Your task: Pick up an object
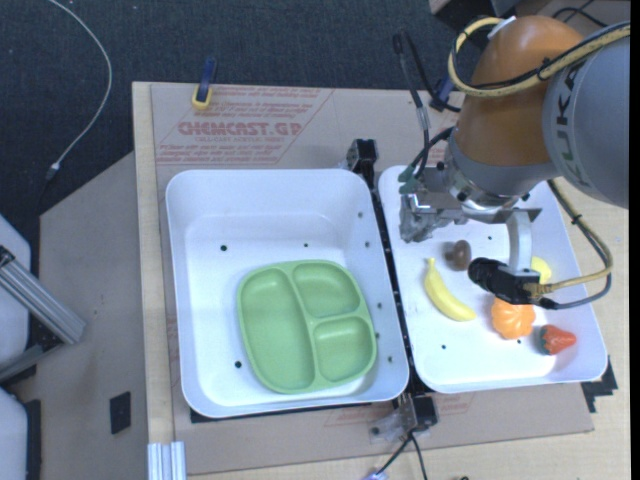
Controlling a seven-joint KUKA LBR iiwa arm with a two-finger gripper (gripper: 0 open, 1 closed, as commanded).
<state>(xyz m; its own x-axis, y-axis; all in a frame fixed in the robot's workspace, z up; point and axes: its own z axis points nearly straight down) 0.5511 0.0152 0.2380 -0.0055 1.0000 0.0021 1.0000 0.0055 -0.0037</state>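
Note:
The right bin [440,358] holds several toy foods. A yellow banana [446,293] lies left of centre. A small brown piece [458,255] sits just above it, an orange fruit [513,319] to its right, and a red piece [556,340] near the front right. A yellow piece [541,268] peeks out behind a black part with a cable [505,280]. My gripper [467,236] hangs over the back of this bin, open, with one finger [414,220] to the left and the other to the right. The brown piece lies just below the gap, and nothing is held.
The left bin [200,218] holds a green divided plate [305,323]. A black clamp [362,154] sits at the back between the bins. The arm's orange band [515,68] and grey body cover the back right of the right bin. A yellow cable [585,278] loops along its right side.

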